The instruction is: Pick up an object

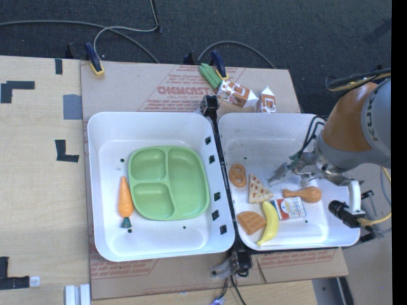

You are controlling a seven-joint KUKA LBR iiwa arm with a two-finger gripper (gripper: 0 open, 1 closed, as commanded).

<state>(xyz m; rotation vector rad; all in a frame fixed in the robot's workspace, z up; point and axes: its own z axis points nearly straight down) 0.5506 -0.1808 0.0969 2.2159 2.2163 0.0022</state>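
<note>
In the right bin (318, 122) lie several toy foods. A toy chicken drumstick (304, 194) rests near the bin's right side, with a small red-and-white carton (291, 209) just below it. Left of the drumstick sits a triangular pizza slice (257, 189), and farther left a round brown cookie or bagel (238, 175). Toward the front of the bin, a yellow banana (269, 222) curves beside a slice of toast (250, 222); the banana touches the carton's left edge.

The gripper (281, 171) hangs low in this bin, just above and between the pizza slice and the drumstick. Its two thin metal fingers (277, 173) are spread slightly apart, pointing left and down, with nothing seen between them. Whether the tips touch the bin floor cannot be told. Behind it, the grey arm (375, 126) with its orange band (346, 122) reaches in over the bin's right rim.

The left bin (102, 132) holds a green divided plate (169, 182) near its middle, and a toy carrot (125, 197) lies just beside the plate's left edge, its green top pointing forward.

Both bins stand on a sheet of cardboard (127, 84). Behind the bins, on the cardboard, are a green item (210, 76) and two small orange-and-white cartons (236, 94). Cables (127, 27) run over the dark floor behind.
</note>
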